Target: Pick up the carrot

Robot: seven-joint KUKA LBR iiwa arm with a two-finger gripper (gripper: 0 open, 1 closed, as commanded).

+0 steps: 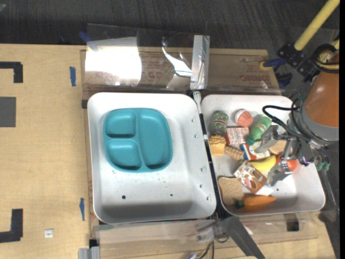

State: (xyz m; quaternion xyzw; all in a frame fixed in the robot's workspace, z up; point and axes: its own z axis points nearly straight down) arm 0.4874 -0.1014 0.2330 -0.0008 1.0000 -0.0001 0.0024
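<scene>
The carrot (259, 202) is orange with a green stub at its left end. It lies flat along the near wall of the right bin (308, 194). My gripper (273, 156) hangs over the pile of toy food in the middle of that bin, a little beyond the carrot and apart from it. Its two grey fingers (278, 172) are spread open, one on each side of a yellow banana (263, 164), and they do not close on it. The orange-banded wrist (323, 102) reaches in from the right.
The left bin (108, 188) holds a teal divided plate (138, 139). Around the gripper lie a printed carton (250, 178), a bread slice (229, 186), a green can (260, 127), a small box (236, 135) and a waffle piece (216, 143). A black cable (275, 111) loops near the wrist.
</scene>
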